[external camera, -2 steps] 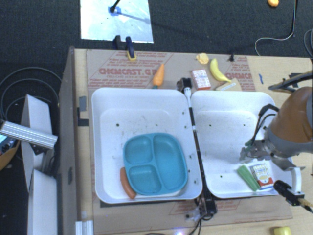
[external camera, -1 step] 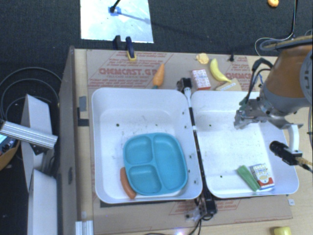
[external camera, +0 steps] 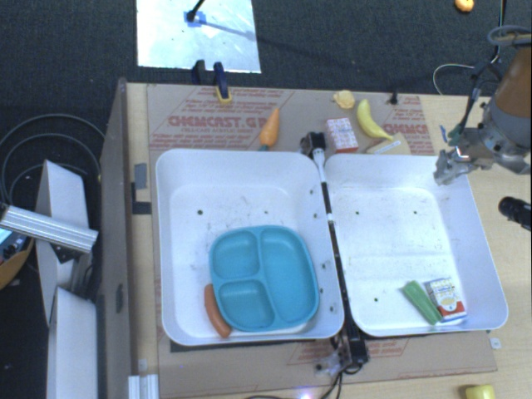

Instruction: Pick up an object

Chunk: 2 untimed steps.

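The right bin holds a green stick-shaped object and a small printed carton lying side by side in its near right corner. A blue divided plate sits in the left bin, with an orange sausage along the plate's left near side. My gripper hangs over the far right corner of the right bin, well away from the carton and the green object. I see nothing between its fingers.
Behind the bins on the cardboard lie a carrot, a small pink box, a banana and a yellow piece. A blue clamp stands at the back left. Cables hang near the arm.
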Tool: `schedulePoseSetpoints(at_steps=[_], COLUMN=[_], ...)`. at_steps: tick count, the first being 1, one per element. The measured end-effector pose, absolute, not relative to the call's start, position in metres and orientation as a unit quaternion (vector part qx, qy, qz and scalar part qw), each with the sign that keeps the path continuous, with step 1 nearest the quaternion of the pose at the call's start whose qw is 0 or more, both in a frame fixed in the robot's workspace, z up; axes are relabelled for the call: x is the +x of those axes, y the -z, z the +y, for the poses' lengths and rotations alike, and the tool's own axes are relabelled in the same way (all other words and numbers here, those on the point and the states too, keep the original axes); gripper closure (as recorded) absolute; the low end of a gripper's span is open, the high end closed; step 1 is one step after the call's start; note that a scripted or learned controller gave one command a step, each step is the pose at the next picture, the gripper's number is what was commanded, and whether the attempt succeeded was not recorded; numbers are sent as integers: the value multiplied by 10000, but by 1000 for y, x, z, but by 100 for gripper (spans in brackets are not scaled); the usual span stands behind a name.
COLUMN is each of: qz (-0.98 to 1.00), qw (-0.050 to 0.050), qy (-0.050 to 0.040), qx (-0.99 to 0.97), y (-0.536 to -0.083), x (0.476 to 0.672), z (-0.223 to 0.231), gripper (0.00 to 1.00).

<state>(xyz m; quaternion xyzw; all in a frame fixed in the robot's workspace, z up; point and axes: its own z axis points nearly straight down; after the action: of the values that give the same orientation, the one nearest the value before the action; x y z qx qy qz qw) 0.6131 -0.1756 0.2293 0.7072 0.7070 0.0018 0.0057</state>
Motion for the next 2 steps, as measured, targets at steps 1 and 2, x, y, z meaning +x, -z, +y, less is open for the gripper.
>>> schedulePoseSetpoints(at_steps=[1,2], qz=[7120,7054], qw=[14,40], qy=[-35,2], qx=[7021,7088], y=[-262,-231], x=[630,666], z=[-83,-197], gripper=[100,100])
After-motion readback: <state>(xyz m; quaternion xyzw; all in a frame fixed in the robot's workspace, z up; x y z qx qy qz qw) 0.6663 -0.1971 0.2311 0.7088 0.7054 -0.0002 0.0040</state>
